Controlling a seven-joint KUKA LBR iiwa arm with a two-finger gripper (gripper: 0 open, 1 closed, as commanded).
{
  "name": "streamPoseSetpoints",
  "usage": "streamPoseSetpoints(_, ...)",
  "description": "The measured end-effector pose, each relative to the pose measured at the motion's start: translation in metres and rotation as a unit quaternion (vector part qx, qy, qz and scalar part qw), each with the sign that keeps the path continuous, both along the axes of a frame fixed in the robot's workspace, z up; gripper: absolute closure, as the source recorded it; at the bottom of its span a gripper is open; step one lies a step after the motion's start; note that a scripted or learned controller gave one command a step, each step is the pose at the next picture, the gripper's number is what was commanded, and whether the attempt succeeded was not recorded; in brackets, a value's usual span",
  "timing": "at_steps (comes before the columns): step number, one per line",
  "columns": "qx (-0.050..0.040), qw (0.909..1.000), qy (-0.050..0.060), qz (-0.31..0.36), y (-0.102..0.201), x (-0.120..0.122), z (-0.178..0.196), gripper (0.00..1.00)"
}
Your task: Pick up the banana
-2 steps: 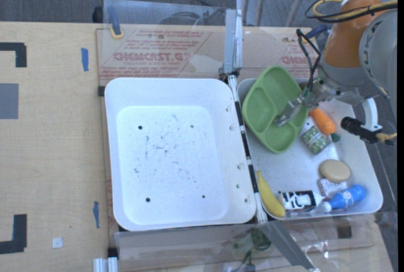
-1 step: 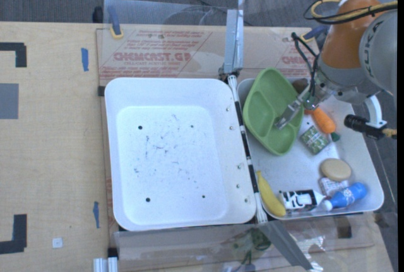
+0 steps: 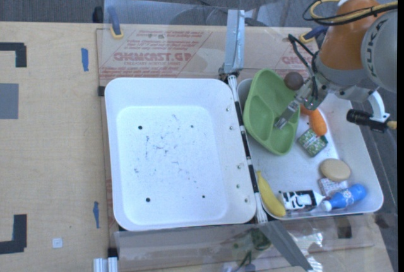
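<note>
1. The wooden surface (image 3: pixel 50 157) is carrying two shallow white bins side by side.
2. The left bin (image 3: pixel 170 154) is sitting with faint scuffs and a few dark dots on its floor.
3. The right bin (image 3: pixel 363 166) is holding all the loose items.
4. The grey arm (image 3: pixel 363 43) with its orange band is reaching in from the right, hanging over the upper part of the right bin.
5. A green dish (image 3: pixel 268 110) is leaning tilted in the upper left of the right bin.
6. The end effector (image 3: pixel 287 118) is hovering over the green dish's inner right side; whether its fingers are apart or together cannot be told, and nothing is visibly sitting between them.
7. The banana (image 3: pixel 270 196) is lying along the right bin's lower left edge, just beside the divider, well apart from the end effector.
8. A blue bottle (image 3: pixel 346 196) is lying at the lower right, near a tan round object (image 3: pixel 334 170).
9. An orange carrot-like item (image 3: pixel 317 122) is lying just right of the dish, above a small green packet (image 3: pixel 312 142).
</note>
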State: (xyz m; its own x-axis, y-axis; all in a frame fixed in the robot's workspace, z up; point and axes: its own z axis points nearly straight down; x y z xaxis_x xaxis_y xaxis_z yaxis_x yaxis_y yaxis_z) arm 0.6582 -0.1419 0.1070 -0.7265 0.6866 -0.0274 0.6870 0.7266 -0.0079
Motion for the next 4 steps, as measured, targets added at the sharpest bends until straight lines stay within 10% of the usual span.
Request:
streamPoseSetpoints(1, -0.0015, 0.9967, -0.011, 0.081, 0.009, -0.012, 0.0, 0.0)
streamPoseSetpoints(2, -0.0033, 0.999, 0.008, -0.043, 0.011, -0.003, 0.0, 0.0)
streamPoseSetpoints(4, -0.0016, 0.9969, -0.013, -0.078, 0.012, -0.019, 0.002, 0.0)
